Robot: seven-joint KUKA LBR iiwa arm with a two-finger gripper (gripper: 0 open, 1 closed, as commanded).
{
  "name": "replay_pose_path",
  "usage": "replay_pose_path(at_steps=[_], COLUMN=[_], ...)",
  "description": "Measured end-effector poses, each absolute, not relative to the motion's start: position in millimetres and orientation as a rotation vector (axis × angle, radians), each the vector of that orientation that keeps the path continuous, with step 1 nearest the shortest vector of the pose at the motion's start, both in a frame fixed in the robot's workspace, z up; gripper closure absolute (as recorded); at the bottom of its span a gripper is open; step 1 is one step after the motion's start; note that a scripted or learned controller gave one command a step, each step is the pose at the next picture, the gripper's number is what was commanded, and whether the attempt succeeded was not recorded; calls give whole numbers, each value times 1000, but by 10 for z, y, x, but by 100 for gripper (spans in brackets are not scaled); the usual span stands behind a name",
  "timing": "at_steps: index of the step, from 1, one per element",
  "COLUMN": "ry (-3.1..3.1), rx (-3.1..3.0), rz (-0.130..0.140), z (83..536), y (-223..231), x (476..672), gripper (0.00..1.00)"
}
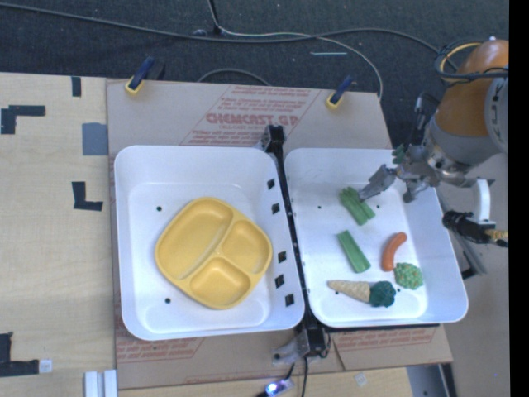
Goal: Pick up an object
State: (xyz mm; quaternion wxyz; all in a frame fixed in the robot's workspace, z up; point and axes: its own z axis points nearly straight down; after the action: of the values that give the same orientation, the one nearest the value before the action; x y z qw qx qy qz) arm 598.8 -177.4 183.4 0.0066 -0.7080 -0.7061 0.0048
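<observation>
Two shallow white bins sit side by side on the counter, and nearest the camera in the right-hand white bin point(438, 308) there's a little cluster: a cream waffle-cone toy with a dark green scoop on its end point(361, 290), a light green broccoli floret toy point(407, 275) just beside it, and a small orange sausage-shaped piece point(393, 251) above that. Bit further back, two green celery-like sticks, the lower green stick point(353, 251) mid-bin and the upper green stick point(357, 206) closer to the far wall. The left-hand white bin point(132, 222) just holds a yellow plastic divided plate point(213, 251). Farthest back, the grey arm with its orange band reaches in from the right, and the hand point(395, 183) looks spread open, nothing between its fingers, hanging just right of that upper stick. So I'd say we're at the approach stage, nothing grabbed yet. Next move probably means sliding over the stick, lining the fingers up across its narrow width, dropping down and closing. It's slim and lying flat, so it could easily slip out.
</observation>
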Motion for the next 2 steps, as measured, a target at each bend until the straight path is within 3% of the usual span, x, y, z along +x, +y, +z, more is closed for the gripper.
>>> replay_pose_path(at_steps=[1, 2], ry=[-2222, -2221], rx=[-2219, -2219], rz=[2, 5], z=[1924, 1497], y=[-1769, -1770], x=[6021, 6017], gripper=[0, 0])
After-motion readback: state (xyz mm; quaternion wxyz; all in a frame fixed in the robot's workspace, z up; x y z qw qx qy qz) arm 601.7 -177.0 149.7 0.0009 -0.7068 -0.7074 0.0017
